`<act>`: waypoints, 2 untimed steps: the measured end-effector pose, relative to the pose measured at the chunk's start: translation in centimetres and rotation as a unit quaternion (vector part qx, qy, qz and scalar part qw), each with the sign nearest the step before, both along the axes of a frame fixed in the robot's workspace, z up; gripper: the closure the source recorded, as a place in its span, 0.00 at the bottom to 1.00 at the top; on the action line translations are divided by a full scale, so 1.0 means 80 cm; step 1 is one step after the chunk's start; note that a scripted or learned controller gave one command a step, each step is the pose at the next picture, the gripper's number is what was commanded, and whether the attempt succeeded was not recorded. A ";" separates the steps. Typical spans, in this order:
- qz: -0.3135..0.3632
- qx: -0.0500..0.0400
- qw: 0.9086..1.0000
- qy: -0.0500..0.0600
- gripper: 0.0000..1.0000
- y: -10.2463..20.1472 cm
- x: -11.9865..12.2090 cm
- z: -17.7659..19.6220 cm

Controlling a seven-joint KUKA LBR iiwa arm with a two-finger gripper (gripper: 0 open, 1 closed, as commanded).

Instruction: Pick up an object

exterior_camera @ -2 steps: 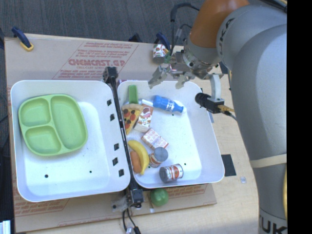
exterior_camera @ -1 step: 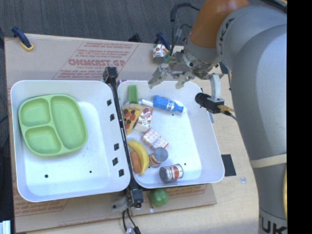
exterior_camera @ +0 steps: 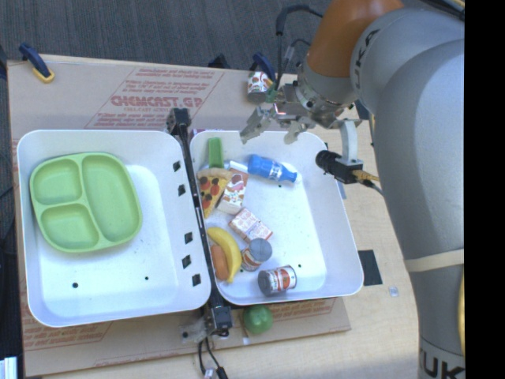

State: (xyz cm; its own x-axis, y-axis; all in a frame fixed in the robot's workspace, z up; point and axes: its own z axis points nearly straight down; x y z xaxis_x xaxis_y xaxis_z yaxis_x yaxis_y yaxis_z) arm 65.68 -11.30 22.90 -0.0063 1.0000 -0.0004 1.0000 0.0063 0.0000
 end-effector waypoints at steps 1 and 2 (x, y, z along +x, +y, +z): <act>0.000 0.000 1.000 0.000 0.00 0.000 0.000 0.000; 0.000 0.000 1.000 0.000 0.00 0.000 0.000 0.000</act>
State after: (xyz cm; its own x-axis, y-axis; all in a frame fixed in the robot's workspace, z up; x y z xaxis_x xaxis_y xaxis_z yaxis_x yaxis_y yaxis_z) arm 65.68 -11.30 22.90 -0.0062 1.0000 -0.0004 1.0000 0.0062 0.0000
